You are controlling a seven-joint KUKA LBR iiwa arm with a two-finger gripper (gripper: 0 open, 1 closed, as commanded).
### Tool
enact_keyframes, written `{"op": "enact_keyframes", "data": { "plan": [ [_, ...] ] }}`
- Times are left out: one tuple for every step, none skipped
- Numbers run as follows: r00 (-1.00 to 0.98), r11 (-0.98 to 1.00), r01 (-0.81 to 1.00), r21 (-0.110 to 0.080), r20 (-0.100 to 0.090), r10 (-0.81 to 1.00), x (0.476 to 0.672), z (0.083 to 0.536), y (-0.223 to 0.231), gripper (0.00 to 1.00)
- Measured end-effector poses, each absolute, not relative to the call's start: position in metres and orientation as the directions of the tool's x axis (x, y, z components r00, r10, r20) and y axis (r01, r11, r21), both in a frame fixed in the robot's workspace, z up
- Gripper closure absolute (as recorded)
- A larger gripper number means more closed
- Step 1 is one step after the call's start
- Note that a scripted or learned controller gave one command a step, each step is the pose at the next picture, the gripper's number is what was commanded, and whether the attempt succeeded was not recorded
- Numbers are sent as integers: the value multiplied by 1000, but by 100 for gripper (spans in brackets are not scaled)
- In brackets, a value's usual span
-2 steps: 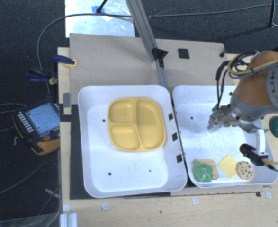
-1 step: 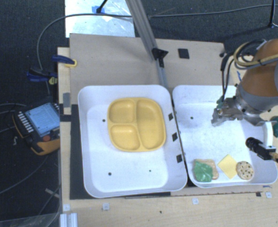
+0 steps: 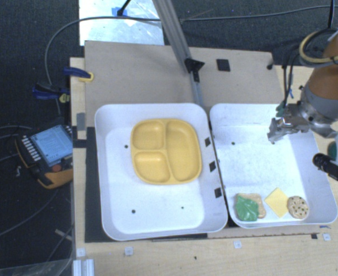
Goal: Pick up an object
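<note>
The cookie (image 3: 297, 207), cheese slice (image 3: 277, 202) and green-topped toast (image 3: 249, 207) lie untouched along the right bin's (image 3: 255, 154) near edge — nothing is picked yet. The gripper (image 3: 278, 130) hangs well apart above; I cannot tell its state.

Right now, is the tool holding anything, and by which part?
Nothing. The tool hangs over the right bin, nothing between its fingers; the cheese slice and cookie lie at the bin's near edge.

my gripper (image 3: 279, 129): grey metal, dull sheen | both bins (image 3: 157, 223): smooth white plastic, slight gloss | divided plate (image 3: 166, 151): yellow plastic, smooth, matt | bench board (image 3: 140, 68): matt brown, cardboard-like | floor (image 3: 19, 33): dark, rough carpet-like weave
</note>
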State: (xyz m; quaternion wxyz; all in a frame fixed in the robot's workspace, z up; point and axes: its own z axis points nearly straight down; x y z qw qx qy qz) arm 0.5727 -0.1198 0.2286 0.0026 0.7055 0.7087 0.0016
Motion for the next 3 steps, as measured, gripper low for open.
{"op": "enact_keyframes", "data": {
  "plan": [
    [-6,6,1000,7,-1,1000,574,273,-118,100],
    [-9,9,1000,4,1,1000,596,273,-65,100],
    [-9,9,1000,4,1,1000,610,276,-13,100]
  ]
}}
